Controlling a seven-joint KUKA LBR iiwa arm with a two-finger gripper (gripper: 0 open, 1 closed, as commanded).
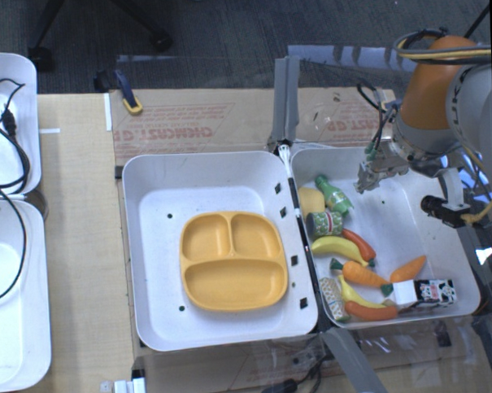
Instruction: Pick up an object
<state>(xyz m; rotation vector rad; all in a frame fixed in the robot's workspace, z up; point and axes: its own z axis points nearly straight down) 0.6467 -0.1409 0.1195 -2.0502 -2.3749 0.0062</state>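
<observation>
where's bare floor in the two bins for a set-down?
Left white bin: a bare strip rings the yellow three-compartment plastic tray, widest along the far wall. Right white bin: bare on the far and right side, below the gripper. Crowded: its near-left, where toy food piles up.

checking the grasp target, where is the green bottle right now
In the camera view the green bottle lies in the right bin, near its upper left corner, just above the small green can and left of the gripper.
</observation>
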